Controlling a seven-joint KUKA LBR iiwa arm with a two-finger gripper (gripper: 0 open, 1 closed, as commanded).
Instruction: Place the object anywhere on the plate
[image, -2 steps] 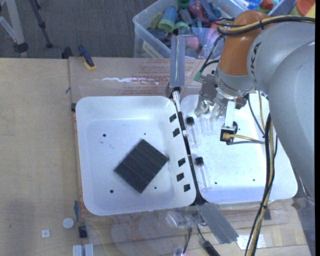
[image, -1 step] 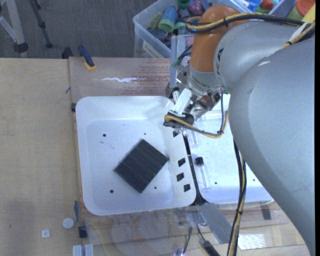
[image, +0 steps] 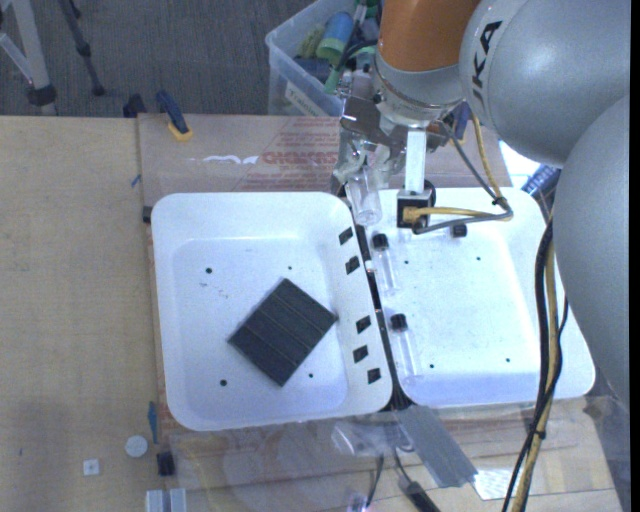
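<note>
The big grey arm (image: 560, 90) comes in from up and right of the slab (image: 283, 331) and bends down over the bins. Its orange band (image: 425, 35) sits high above the slab, near the top edge. Under the band the gripper (image: 362, 205) points down. It is up and to the right of the slab, just over the line where the two bins meet, and well apart from the slab. I cannot tell if the gripper is open or closed, or if it holds anything. The slab is dark, flat and square, with lines across its top. It lies on the floor of the left bin (image: 190, 215), turned like a diamond, and it touches no wall. The right bin (image: 480, 300) is to the right of the slab, and its white floor shows some tiny dark dots. A row of small black marks (image: 352, 265) runs along the bin wall just right of the slab. Far above the slab stands a clear box (image: 300, 50) with green and blue things in it, and the arm hides part of it. The arm also hides the right bin's corner far to the right of the slab. The top and right edges cut the arm off. A small blue clamp (image: 176, 117) sits up and left of the slab.
</note>
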